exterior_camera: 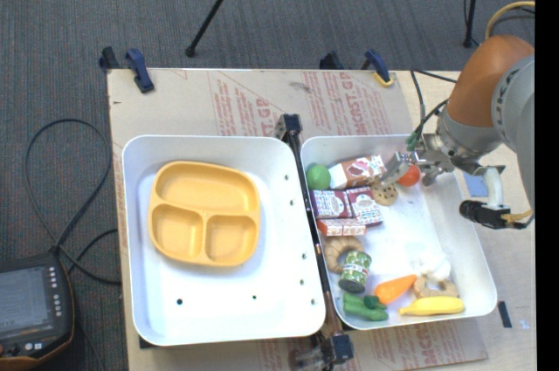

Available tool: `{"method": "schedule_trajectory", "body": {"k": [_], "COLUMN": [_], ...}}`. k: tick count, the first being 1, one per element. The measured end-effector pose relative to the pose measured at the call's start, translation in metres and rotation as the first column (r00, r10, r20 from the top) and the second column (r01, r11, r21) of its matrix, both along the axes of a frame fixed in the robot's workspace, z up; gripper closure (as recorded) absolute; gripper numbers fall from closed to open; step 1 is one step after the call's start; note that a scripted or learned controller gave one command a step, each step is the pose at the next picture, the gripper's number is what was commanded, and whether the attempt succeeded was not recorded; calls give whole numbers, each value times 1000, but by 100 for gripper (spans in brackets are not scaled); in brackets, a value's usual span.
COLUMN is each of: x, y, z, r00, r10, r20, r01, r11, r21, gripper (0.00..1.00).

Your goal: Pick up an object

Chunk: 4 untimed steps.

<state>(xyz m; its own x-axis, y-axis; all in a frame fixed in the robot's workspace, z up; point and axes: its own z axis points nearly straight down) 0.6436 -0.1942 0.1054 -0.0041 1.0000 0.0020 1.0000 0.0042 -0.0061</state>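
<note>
Two bins are set side by side on the bench (218, 94): the left bin (148, 308) holds a tray (206, 212) toward its 10 o'clock side, and the right bin (476, 260) is packed with toy food. In the right bin, a round fruit (318, 176) is found at 10 o'clock, with boxes (348, 205) just at its 4 o'clock and a cookie (383, 192) near 12 o'clock. A can (355, 271) is placed at 7 o'clock, a carrot (395, 288) at 6 o'clock, and a banana (433, 305) at 5 o'clock.

Gripper (403, 166) over cookie (383, 191) (right bin (476, 260))
</note>
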Motion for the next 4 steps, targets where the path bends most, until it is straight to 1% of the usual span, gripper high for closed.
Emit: {"method": "schedule_trajectory", "body": {"k": [1,2,3,4], "x": [-1,1,1,1], "y": [0,1,1,2], "z": [7,8,15,15], "r00": [1000,1000,1000,1000], "r10": [6,6,10,11], "r20": [-11,-4,-7,-8], "r01": [-6,-6,-10,-11], "r11": [1000,1000,1000,1000], "r21": [1,0,1,1], "gripper": [100,0,100,0]}}
